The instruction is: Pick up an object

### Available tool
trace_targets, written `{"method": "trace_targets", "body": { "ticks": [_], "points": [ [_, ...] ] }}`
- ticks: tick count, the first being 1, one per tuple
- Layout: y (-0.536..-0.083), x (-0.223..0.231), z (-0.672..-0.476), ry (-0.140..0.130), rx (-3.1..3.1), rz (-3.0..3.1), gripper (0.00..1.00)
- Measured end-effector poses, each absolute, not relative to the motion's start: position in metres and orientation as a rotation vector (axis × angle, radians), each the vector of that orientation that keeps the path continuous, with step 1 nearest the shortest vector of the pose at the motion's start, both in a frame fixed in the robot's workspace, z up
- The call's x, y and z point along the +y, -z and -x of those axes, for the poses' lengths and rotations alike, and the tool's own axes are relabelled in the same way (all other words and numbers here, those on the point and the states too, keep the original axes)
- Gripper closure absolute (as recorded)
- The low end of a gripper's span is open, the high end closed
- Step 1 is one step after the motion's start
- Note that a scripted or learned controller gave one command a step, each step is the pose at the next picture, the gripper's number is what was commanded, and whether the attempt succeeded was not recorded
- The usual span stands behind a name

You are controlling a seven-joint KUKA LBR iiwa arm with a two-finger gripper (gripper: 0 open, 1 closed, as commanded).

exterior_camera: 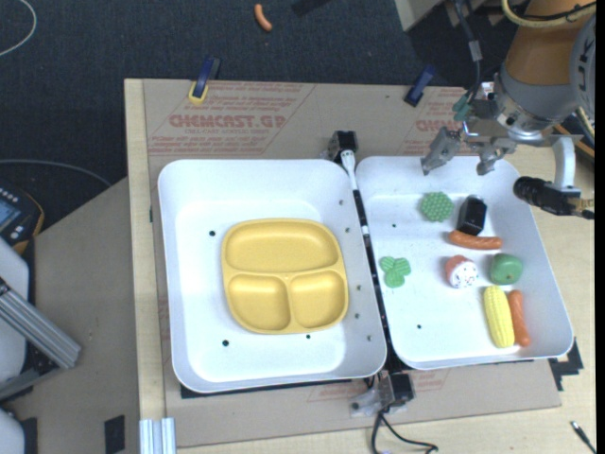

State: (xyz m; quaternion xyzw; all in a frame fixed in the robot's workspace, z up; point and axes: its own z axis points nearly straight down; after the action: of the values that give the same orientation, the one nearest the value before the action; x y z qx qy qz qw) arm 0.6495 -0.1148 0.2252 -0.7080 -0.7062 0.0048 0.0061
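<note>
Above the right bin's (544, 253) far edge the gripper (461, 160) hangs spread wide, holding nothing — the green knobbly toy (436, 206) lies just below it; descend straight, centre the fingers around it before closing

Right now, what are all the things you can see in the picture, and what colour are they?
White bins: 2, side by side on the bench, left and right.
Divided plate: 1, yellow, middle of the left bin.
Bumpy round toy: 1, green, top of the right bin.
Small block: 1, black, beside it.
Sausages: 2, orange, one mid-bin, one at the right edge.
Leafy toy: 1, green, left side of the right bin.
Ball: 1, white and red, centre.
Round fruit: 1, green, right side.
Corn: 1, yellow, bottom right.
Clamps: 2, blue, on the board's top edge.
Claw: 1, grey, open, above the right bin's top edge.
</note>
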Motion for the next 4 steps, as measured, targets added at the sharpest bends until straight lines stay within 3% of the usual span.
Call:
{"method": "trace_targets", "body": {
  "ticks": [1,3,4],
  "points": [
    [-0.234,-0.115,-0.652,-0.001,-2.221,2.221,0.00],
    [-0.123,-0.109,-0.655,-0.008,-2.217,2.216,0.00],
    [-0.088,-0.109,-0.657,0.002,-2.227,2.223,0.00]
  ]
}}
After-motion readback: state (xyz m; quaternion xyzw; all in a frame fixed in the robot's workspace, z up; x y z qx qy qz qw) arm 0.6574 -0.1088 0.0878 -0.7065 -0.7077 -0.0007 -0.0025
